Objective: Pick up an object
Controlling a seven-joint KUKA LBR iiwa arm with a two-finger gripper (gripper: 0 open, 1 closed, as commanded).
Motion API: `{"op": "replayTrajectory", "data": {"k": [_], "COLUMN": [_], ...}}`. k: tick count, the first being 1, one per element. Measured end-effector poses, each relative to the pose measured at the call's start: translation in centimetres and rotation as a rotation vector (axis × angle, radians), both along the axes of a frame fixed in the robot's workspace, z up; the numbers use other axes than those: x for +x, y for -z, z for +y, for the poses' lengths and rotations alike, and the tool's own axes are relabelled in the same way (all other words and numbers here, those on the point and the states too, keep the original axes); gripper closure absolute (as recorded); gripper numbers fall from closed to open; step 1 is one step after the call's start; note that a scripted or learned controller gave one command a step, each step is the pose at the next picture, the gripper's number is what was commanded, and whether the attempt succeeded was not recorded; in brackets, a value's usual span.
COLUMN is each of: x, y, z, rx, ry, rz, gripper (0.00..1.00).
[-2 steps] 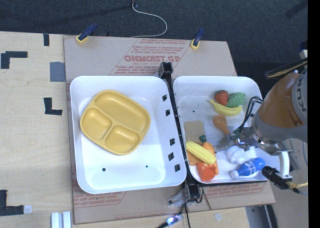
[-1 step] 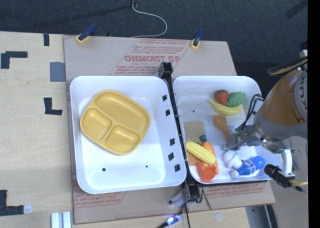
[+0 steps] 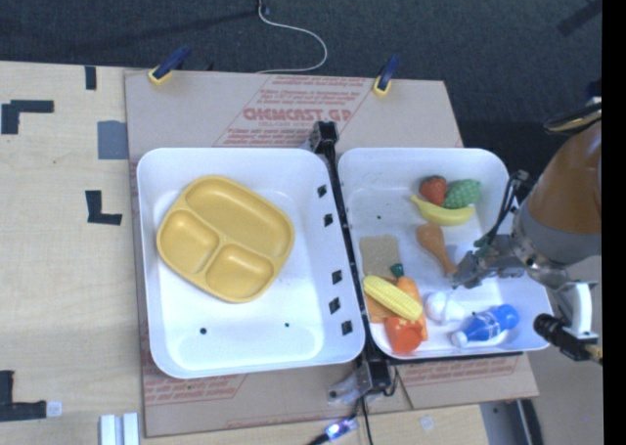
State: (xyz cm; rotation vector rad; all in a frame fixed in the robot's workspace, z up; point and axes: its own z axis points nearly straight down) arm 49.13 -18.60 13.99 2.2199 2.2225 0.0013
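Camera view: I see two white bins side by side on a cardboard sheet (image 3: 293, 111). The left bin (image 3: 156, 335) has a yellow sectioned plate (image 3: 226, 238) sitting upper left of its centre. The right bin (image 3: 381, 169) has the toy food: a red strawberry (image 3: 432, 188) touching a green bumpy piece (image 3: 464, 192) at the top, a banana (image 3: 442, 211) just under both, an orange drumstick-shaped piece (image 3: 436, 244) below that, and a tan flat square (image 3: 380, 252) left of centre. Near the front edge there's a corn cob (image 3: 392, 296) lying over a carrot (image 3: 408, 288) and a red pepper (image 3: 405, 334), then a white egg (image 3: 437, 308), then a blue bottle (image 3: 486, 326) at the right. My arm (image 3: 572, 203) comes in from the right, and the gripper (image 3: 471, 270) is low inside the right bin, just right of the drumstick piece and above the egg and bottle. Jaws are too dark and small, I cannot tell how they stand. I can't see anything between them.
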Motion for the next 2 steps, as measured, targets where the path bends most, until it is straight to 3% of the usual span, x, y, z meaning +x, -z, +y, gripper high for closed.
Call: {"op": "replayTrajectory", "data": {"k": [1,2], "x": [0.5,0.5], "y": [-6.2,-8.5], "z": [0.0,0.1], "rx": [-0.002,0.0], "ry": [-0.001,-0.001], "rz": [-0.002,0.0], "gripper": [1.0,1.0]}}
